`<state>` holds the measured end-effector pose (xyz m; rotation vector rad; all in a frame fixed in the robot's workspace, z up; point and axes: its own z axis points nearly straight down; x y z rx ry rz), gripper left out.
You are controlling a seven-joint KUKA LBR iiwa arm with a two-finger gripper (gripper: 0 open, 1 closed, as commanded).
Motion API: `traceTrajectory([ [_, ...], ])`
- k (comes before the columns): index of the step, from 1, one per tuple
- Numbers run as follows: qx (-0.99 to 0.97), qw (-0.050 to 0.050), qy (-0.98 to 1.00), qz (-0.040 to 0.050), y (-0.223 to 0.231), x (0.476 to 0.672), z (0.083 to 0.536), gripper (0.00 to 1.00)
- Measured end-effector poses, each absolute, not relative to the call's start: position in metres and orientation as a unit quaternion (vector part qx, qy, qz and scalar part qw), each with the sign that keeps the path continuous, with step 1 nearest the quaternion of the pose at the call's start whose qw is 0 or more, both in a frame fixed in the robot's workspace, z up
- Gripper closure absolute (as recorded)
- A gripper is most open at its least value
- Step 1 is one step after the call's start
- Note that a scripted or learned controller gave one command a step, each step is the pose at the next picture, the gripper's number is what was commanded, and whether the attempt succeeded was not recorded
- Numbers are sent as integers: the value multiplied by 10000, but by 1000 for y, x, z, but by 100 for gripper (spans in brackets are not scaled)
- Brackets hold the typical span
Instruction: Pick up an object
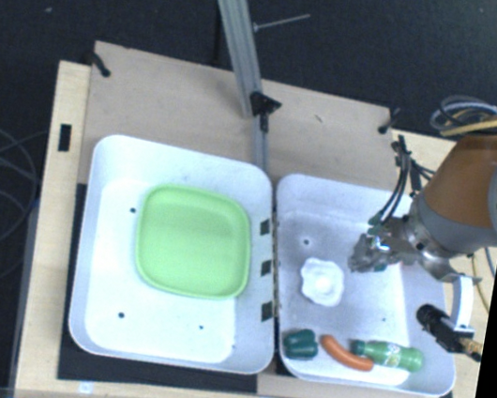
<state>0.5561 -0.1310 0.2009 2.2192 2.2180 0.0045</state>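
On the desk sit two shallow white bins side by side. The left bin carries a pale green square plate, lying flat near its middle. The right bin carries the smaller things: a white lumpy object near its centre, and along the near edge a green bottle lying on its side, an orange carrot-shaped piece just beside it, and a small dark green object at the near left corner.

The arm reaches in from the right, and its gripper hangs over the right bin, just up and to the right of the white lumpy object, near it but not touching as far as the slant shows. Whether it is spread or closed cannot be told from this angle; nothing is seen held in it.

The white object looks the likeliest target. It appears light and probably soft or crumpled, so it should give under pressure rather than slip; a hold across its middle bulge seems best. The bottle, by contrast, looks smooth and apt to roll.
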Motion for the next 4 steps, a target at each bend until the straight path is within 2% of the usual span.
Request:
traceTrajectory([
  [1,7071,23,7071,17,-132,557,254,100],
  [2,7062,-2,7080,1,-91,582,244,100],
  [4,7061,-1,7081,5,-2,613,256,100],
])
